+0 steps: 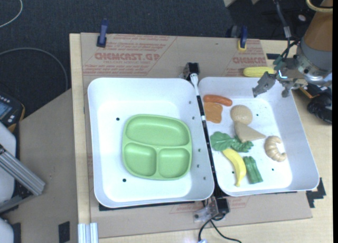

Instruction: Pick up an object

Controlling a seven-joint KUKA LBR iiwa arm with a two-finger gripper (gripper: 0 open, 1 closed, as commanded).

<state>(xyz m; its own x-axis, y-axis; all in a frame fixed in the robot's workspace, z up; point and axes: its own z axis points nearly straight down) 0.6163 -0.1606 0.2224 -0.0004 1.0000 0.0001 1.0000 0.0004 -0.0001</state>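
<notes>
Nothing is held yet: the hand [273,83] is seen spread and bare. The toy food [241,114] lies just below it, ungrasped.

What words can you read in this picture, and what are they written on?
"CHEMCAST" then what looks like "G P", in big red letters on the brown board behind the left bin.
Smaller red lines above and below it: too blurred to read.
Red print on the board by the right bin: partly covered, too blurred to read.
Red print along the board's front edge: too small to read.
</notes>
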